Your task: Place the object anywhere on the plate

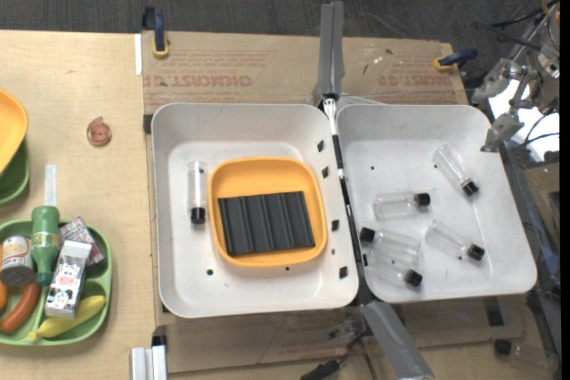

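far left: a green tray (89, 316) of toy food sits on the wooden bench (71, 84), with a green bottle (44, 243), a little carton (64, 280) and what looks like a banana (67, 320) in it. There's a yellow bowl (9, 133) at the edge above it, and a small pink round thing (99, 133) lying alone on the wood.

left bin: the white bin (169, 280) holds the plate (265, 211), yellow, squarish, with a dark ribbed insert (265, 222) lying in its middle.

vial by the plate: one clear vial (196, 190) with a black cap lies just beside the plate's left edge, cap toward the near side. It's on the bin floor, not on the plate; can't say if it touches the rim.

right bin: this bin (508, 271) has around five more clear vials scattered about. One (455, 167) is up toward the far right, one (401, 206) near the middle, and three (392, 255) are down near the front. They're see-through, so tough to count for sure.

arm: some metal and cables (525, 84) show at the far right, beyond the right bin's corner.

gripper: honestly can't tell from here whether it's open or closed, or if it has anything.
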{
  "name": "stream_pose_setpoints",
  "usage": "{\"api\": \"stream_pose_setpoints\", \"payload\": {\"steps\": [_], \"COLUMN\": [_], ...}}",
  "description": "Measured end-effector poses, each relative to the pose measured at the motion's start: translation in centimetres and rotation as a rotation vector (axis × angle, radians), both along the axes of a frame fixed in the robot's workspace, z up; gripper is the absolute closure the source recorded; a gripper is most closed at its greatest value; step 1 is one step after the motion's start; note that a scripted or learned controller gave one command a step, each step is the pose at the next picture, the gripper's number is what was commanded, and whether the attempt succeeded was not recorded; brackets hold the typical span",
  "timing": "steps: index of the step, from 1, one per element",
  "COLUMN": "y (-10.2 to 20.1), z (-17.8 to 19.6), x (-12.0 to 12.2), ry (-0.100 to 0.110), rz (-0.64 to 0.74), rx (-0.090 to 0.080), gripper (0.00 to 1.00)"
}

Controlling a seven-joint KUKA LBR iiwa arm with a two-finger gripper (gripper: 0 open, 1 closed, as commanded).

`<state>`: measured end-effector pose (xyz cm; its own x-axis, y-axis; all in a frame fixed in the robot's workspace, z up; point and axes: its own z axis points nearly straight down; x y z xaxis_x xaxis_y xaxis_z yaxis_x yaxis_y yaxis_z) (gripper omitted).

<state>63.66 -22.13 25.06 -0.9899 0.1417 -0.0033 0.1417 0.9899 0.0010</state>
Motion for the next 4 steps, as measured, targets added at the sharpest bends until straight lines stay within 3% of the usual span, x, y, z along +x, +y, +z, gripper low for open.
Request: {"api": "stream_pose_setpoints", "payload": {"steps": [1, 2, 3, 4], "y": [0.0, 0.0, 2.3, 0.0], "z": [1.3, 1.5, 1.2, -0.8], "x": [2.0, 2.4, 1.7, 2.3], "ry": [-0.004, -0.005, -0.002, -0.003], "rz": [0.167, 0.423, 0.723, 0.854], "rx": [-0.002, -0.002, -0.001, -0.002], "gripper": [0.00, 0.00, 0.00, 0.00]}}
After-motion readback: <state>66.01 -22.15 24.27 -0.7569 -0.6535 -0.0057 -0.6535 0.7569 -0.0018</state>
